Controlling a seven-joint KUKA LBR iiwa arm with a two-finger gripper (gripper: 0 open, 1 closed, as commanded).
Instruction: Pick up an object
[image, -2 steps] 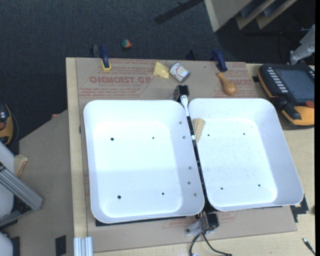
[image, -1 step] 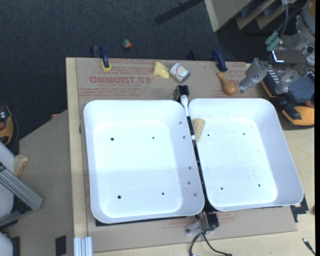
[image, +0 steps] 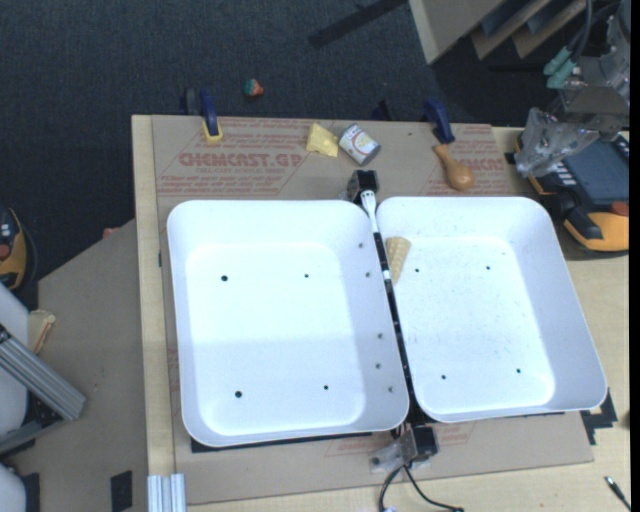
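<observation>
1. Camera view looks down at a slant on a bench w/ a brown cardboard sheet (image: 250, 160) printed in red lettering, clamped at the back by two blue clamps (image: 209, 110).
2. Two shallow white bins sit side by side on it: left bin (image: 190, 300) and right bin (image: 560, 300), rims touching along the middle.
3. Small tan cone-shaped object (image: 398, 255) lies in the right bin, against its left wall near the back corner, tip pointing toward the front.
4. Loose bits rest on the cardboard behind the bins: a yellow wedge (image: 322, 141), a small white-and-grey block (image: 359, 144) just beside it, and a brown pear-shaped piece w/ a stem (image: 455, 168) further right.
5. Gripper (image: 540, 150) hangs at the far right, above the bench's back right corner, well apart from the cone and outside both bins. Can't tell how far apart its fingers are; nothing visible between them.
6. Dark blue-grey carpet (image: 100, 60) surrounds the bench; a tiny orange-green item (image: 254, 88) lies on it behind the bench.
7. Metal rail (image: 40, 375) angles in at lower left; cables trail off the front edge.
</observation>
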